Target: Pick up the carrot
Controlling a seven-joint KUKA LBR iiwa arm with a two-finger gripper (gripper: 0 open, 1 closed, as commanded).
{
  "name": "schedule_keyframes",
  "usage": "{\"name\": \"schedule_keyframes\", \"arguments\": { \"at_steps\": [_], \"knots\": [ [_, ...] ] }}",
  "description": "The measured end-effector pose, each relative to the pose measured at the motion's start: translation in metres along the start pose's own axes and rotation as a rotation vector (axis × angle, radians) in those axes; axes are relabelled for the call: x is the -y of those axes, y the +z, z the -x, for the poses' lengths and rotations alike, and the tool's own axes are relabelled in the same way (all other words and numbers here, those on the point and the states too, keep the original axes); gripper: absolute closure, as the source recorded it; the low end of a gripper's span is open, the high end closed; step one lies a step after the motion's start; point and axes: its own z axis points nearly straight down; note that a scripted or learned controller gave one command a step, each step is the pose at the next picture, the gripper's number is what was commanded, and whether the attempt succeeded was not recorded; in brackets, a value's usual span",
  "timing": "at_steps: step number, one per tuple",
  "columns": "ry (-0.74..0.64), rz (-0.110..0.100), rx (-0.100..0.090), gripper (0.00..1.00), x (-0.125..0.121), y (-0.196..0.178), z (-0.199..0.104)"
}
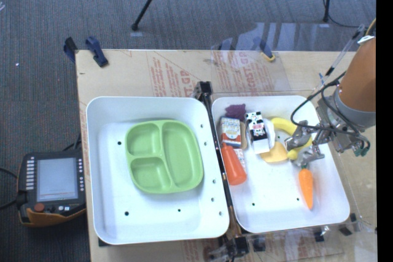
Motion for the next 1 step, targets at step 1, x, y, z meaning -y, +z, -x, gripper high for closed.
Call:
{"name": "schedule_keyframes", "arguments": {
  "at_steps": [1],
  "knots": [
    [-0.427,0.012,-0.014,1.00,0.0080,0.0937,-0.0593]
  ]
}}
